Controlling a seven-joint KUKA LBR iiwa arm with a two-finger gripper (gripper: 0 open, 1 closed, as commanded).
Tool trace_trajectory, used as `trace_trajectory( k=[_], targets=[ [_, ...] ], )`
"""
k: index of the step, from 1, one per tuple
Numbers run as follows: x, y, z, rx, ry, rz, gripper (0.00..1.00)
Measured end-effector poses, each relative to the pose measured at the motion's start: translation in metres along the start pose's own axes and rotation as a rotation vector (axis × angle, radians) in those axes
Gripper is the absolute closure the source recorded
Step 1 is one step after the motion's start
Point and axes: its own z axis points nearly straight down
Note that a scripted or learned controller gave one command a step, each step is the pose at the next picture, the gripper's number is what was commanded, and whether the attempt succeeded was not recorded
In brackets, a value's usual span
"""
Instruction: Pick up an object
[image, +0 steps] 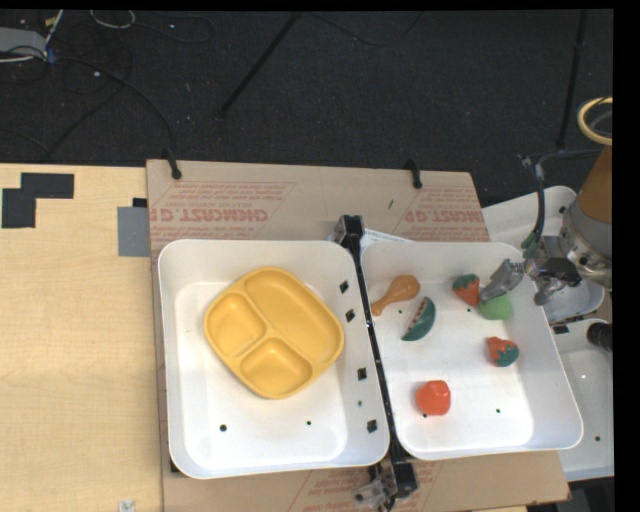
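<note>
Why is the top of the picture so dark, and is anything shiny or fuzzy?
Camera view: the floor behind the bench is dark and barely lit, while the white bins look bright and evenly lit. The yellow tray casts only a soft shadow. No strong glare. The gripper looks a little fuzzy, and the small toys near it lack sharp detail.

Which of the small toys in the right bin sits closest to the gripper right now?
The green round toy, at the bin's upper right beside the gripper. The red-orange piece lies just left of it; the others sit farther off.

Gripper (522, 281) above right bin (560, 420) beside green object (496, 308)
</note>
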Motion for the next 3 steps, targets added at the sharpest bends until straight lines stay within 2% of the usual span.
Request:
trace_trajectory(
  k=[1, 3],
  targets=[
    [0.0, 0.003, -0.007, -0.013, -0.003, -0.003, 0.0],
    [0.005, 0.01, 0.109, -0.006, -0.001, -0.003, 0.0]
  ],
)
